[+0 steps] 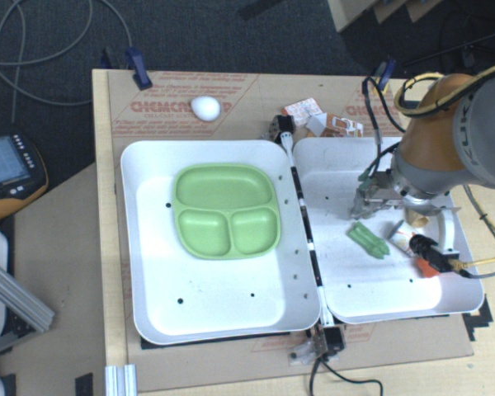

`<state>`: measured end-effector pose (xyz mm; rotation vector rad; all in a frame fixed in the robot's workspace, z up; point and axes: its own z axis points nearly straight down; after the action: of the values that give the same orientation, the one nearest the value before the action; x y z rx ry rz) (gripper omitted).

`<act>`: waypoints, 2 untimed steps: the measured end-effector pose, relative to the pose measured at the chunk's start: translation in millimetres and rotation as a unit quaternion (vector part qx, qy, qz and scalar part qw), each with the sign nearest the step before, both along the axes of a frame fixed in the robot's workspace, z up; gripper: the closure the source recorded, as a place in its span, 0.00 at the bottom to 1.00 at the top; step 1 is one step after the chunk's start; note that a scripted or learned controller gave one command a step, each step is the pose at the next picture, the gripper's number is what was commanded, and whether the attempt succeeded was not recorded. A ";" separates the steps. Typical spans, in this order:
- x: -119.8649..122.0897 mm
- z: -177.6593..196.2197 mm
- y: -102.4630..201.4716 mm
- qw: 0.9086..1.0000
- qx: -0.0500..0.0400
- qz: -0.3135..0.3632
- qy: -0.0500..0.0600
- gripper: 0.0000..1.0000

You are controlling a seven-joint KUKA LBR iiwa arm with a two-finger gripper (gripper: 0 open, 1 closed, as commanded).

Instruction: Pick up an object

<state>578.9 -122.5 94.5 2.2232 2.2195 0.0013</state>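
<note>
Green block [369,241] lies just beside my jaws, on their front-edge side, long axis slanting across them. I cannot tell whether my jaws are spread.

Arm [445,139] outstretched, end effector [365,203] low

bench [247,97] | left bin [214,291] | right bin [371,287] | white ball [205,107] | crumpled wrapper [307,114]

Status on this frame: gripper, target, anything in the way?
Gripper over right bin. Green object lies loose on bin floor beside it. Green divided plate sits in left bin, no obstruction.
</note>
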 end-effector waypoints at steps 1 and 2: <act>-0.1 -0.2 0.1 1.000 0.000 0.000 0.000 0.00; -38.9 -10.0 -3.8 1.000 0.000 0.000 0.001 0.00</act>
<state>540.0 -126.3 84.5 2.2239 2.2212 -0.0008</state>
